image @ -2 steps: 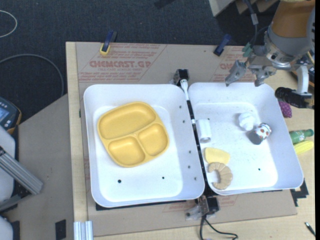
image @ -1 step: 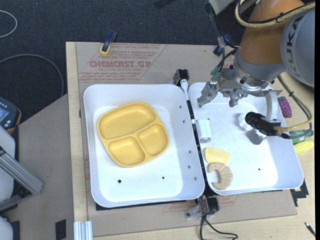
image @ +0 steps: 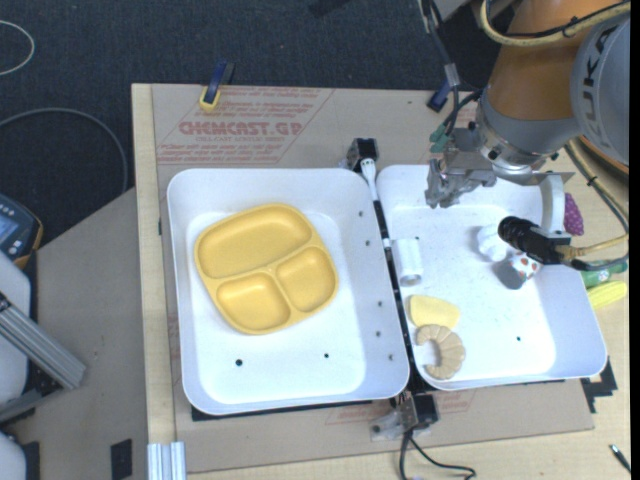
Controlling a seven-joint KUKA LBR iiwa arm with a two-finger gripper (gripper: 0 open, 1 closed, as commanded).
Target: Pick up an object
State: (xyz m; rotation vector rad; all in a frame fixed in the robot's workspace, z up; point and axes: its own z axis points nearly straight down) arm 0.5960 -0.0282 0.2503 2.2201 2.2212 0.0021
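Camera view, hand (image: 447, 190) above right bin (image: 560, 363), croissant (image: 443, 350) well below

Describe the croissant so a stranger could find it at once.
Look in the right-hand bin, at its near-left corner. The croissant lies there, just below a pale yellow piece. It alone is curled, tan and ridged.

The arm (image: 545, 63) reached in from the right and hung over the far end of the right bin (image: 520, 363), its orange band uppermost above the grey wrist. The gripper (image: 447, 190) pointed down just inside that bin's far left corner, nothing visible between its fingers.
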